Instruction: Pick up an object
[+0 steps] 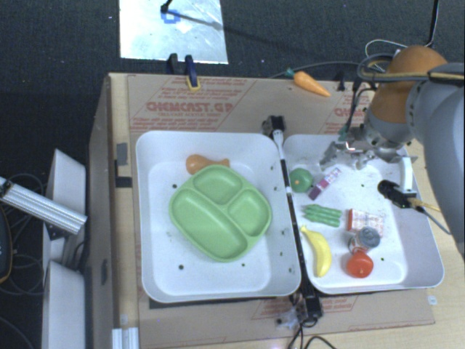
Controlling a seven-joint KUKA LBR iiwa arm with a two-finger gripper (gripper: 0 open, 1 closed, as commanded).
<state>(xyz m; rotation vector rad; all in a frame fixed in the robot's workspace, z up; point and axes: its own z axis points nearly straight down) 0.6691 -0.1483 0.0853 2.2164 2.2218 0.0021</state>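
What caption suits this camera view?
Grey arm's gripper hovers over right white bin beside small purple box.

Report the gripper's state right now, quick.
Gripper: cannot be told; it sits over the back of the right shallow white bin, above a small purple and white packet, with nothing visibly held.

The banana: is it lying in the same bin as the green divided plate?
No, the banana lies in the right bin, while the green divided plate sits in the left bin.
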